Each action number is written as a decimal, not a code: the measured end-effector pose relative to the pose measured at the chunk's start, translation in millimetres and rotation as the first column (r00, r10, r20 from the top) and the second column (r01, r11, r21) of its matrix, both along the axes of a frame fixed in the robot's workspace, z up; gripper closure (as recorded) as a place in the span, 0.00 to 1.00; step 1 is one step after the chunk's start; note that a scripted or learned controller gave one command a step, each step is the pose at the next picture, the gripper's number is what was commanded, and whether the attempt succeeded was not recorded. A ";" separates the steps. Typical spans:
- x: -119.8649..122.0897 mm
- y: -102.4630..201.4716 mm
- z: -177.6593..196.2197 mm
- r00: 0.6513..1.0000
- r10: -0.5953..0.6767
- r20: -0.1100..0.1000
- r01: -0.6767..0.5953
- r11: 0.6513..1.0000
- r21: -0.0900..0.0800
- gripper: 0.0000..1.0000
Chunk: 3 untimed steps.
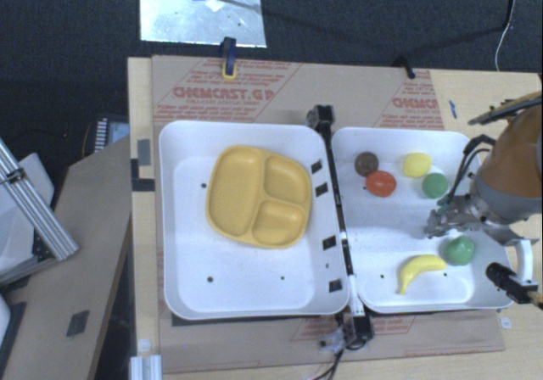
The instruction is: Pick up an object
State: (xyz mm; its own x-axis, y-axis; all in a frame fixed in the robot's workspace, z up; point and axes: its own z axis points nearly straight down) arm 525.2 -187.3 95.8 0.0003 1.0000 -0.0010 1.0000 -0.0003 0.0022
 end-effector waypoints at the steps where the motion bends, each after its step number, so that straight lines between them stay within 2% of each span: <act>1: 1.8 -8.6 46.5 1.000 -0.001 0.002 0.001 1.000 -0.001 1.00; 2: 12.5 -9.0 104.5 1.000 0.005 0.004 -0.005 1.000 -0.002 1.00; 3: 13.9 -9.4 130.6 1.000 0.005 0.003 -0.005 1.000 -0.001 1.00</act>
